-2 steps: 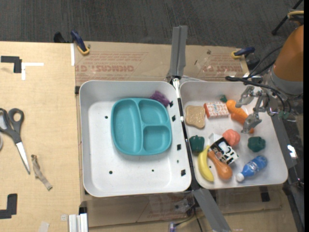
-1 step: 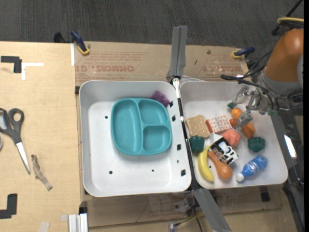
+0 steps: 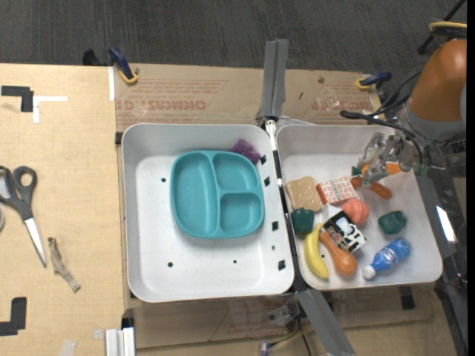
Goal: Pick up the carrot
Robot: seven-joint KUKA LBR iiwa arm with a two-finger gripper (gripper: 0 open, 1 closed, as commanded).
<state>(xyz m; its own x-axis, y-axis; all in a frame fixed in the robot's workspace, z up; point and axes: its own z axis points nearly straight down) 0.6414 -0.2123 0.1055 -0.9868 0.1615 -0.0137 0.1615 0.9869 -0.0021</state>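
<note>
I see the gripper low over the right bin, at about 1 o'clock of that bin's floor, with the arm coming in from 3 o'clock. The carrot lies right under the gripper, an orange piece slanting toward 4 o'clock, touching or nearly touching the metal; I cannot tell how wide the pincer stands or whether it has hold of anything. At 8 o'clock from the carrot sit a red-white packet and a cracker, with a pink lump just below the packet. A green lump is at 5 o'clock from the carrot and a blue bottle lower still. Toward the bin's 7 o'clock lie a banana, a dark green cube and a black-white block. The left bin holds a teal tray with a purple thing at its 1 o'clock. Scissors lie far off at 9 o'clock
</note>
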